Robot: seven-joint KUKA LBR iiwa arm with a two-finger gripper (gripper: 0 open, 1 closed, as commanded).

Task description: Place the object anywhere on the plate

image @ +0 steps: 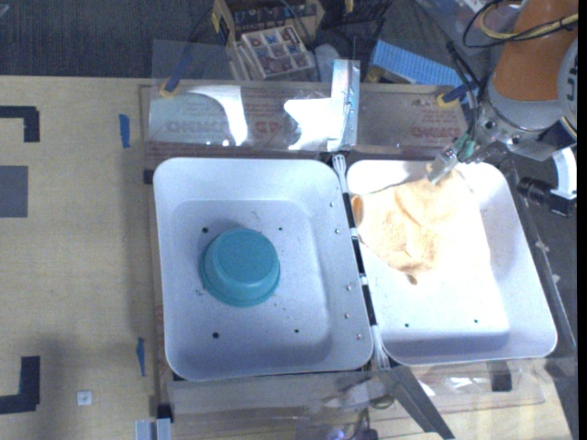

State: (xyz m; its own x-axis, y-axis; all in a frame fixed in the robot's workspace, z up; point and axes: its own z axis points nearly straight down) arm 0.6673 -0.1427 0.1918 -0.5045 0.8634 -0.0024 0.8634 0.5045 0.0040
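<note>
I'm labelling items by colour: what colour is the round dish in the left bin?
The round dish is teal blue, plain and unpatterned, shown clearly in the camera view.

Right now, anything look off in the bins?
The teal dish in the left bin looks upside down, base up. The yellow cloth lies crumpled in the right bin, one corner drawn up toward the gripper at the bin's far edge.

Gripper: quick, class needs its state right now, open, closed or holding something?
Gripper: over the right bin's far edge, at the yellow cloth; open or closed cannot be told.
</note>
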